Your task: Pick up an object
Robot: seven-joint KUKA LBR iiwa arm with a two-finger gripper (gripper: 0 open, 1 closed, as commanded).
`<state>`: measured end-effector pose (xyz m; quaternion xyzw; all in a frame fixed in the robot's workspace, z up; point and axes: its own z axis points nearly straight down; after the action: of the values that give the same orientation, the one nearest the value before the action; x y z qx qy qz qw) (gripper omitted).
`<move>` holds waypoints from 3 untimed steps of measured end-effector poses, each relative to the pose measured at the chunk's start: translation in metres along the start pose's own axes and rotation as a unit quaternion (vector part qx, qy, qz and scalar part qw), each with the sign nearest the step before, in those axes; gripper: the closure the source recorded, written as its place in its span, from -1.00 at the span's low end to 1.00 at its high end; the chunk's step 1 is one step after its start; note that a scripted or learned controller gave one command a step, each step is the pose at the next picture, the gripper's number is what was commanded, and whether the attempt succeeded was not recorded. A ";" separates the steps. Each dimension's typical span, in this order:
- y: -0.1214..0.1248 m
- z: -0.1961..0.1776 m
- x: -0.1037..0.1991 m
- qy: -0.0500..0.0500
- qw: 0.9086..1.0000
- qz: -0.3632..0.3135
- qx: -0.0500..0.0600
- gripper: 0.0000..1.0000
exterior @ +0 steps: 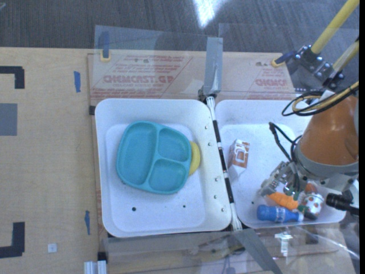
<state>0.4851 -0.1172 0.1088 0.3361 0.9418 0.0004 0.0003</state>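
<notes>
In the camera view we are seeing the gripper [283, 182] hanging low over the front right corner of the right bin [251, 119]; whether it is wide or narrow we cannot tell. Just under it an orange carrot [283, 200] is lying, and a blue bottle [278, 213] is lying beside the front edge. A white and orange carton [240, 153] is resting near the left wall. In the left bin [108, 181] a teal divided plate [154, 157] is covering a yellow object [195, 157].
</notes>
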 end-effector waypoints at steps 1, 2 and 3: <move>-0.049 0.020 -0.041 -0.004 0.999 0.045 -0.003 1.00; -0.056 -0.083 -0.039 -0.002 0.997 0.080 0.000 1.00; 0.010 -0.102 0.014 -0.001 0.997 0.074 0.000 1.00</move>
<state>0.4807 -0.1002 0.2107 0.4047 0.9145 0.0004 0.0008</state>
